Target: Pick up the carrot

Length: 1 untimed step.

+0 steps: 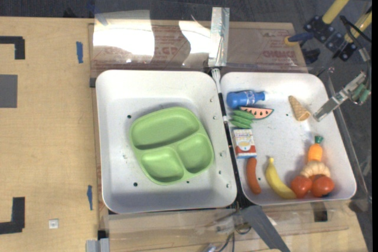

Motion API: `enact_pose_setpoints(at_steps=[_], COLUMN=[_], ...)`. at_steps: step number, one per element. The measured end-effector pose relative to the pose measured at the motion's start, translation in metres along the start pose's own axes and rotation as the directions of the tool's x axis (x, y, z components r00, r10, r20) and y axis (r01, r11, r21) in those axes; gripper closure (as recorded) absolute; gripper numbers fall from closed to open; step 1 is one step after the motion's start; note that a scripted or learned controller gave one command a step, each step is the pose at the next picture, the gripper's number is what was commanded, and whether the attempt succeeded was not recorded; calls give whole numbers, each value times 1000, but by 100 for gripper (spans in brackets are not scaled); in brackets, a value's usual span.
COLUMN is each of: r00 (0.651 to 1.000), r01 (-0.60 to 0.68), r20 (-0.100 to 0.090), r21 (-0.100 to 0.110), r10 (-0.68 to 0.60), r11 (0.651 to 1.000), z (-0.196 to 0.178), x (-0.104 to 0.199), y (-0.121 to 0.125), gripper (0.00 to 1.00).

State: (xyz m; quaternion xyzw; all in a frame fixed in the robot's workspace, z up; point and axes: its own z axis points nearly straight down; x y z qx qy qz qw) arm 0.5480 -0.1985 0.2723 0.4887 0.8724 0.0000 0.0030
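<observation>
Carrot [315, 152] sits at about four o'clock in the right bin [277, 82], touching the pale item beside the tomatoes [312, 186]. We see the hand [323, 111] at the bin's two o'clock rim, holding nothing; we cannot tell whether it is open or closed. We judge the pick not yet begun.
</observation>
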Motion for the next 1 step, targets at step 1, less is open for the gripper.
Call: enact_pose_setpoints(at_steps=[1], r00=[964], r01=[265], r20=[-10], r21=[3], r10=[-265], r11=[964], z=[163], x=[-6], y=[-20], gripper=[0])
